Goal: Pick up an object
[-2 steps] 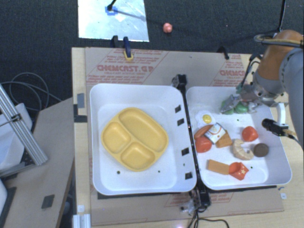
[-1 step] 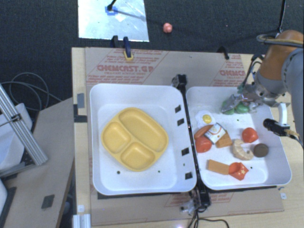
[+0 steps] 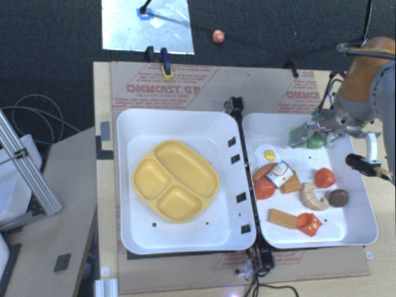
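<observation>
Gripper (image 3: 307, 135) low at upper right of right bin (image 3: 365, 228), over a green object (image 3: 317, 143) — finger state indiscernible — best to centre on it before closing.

Dark carpet-like flooring (image 3: 55, 36) is surrounding the wooden bench (image 3: 108, 184). A reflective sheet (image 3: 147, 17) is lying beyond it; cables (image 3: 31, 113) and an aluminium frame (image 3: 28, 175), possibly a stand, are occupying the left.
</observation>
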You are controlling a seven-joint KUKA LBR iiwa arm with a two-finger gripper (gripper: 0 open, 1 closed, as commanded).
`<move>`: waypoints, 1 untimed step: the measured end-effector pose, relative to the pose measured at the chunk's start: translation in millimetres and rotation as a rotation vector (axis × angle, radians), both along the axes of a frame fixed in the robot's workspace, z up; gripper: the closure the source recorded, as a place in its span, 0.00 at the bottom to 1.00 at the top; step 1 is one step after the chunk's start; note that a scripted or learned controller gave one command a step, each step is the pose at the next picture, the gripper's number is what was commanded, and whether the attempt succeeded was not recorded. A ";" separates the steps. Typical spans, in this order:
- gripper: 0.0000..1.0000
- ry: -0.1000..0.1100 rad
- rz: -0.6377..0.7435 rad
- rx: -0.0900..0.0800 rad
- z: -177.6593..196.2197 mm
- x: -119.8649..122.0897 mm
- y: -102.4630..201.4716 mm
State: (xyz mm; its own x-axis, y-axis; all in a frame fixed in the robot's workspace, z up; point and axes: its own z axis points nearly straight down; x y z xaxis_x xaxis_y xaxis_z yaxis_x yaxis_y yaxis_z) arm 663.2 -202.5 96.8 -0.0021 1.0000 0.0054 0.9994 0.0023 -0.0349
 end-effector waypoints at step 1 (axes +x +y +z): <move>1.00 -0.038 0.005 -0.003 60.4 -55.3 66.2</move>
State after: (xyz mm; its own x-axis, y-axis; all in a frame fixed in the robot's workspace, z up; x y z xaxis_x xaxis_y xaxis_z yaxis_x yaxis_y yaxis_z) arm 607.9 -136.3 157.2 -0.0072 1.0000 0.0018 1.0000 0.0072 0.0035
